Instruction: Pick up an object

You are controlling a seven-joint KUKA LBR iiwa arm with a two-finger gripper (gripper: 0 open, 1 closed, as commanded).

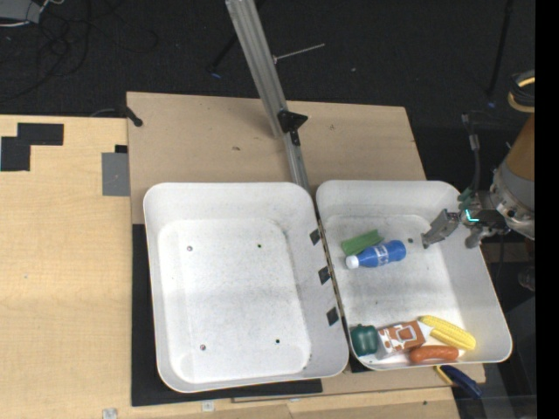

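In the right bin [476, 273] a blue bottle [380, 255] with a white cap lies on its side, a flat green piece [361, 241] just above it. Along the bin's near edge lie a yellow corn cob [448, 331], a reddish sausage [432, 353], an orange-and-white packet [399, 336] and a dark green cup [363, 340]. My gripper [456, 232] hangs over the bin's right side, to the right of the bottle and apart from it. Its fingers [437, 228] are spread open with nothing between them.
The left bin [166, 234] sits beside the right one, joined by black clips [324, 274]. A slanted metal rail [262, 68] rises behind the bins. The bench edge runs to the left, with dark floor and cables beyond.
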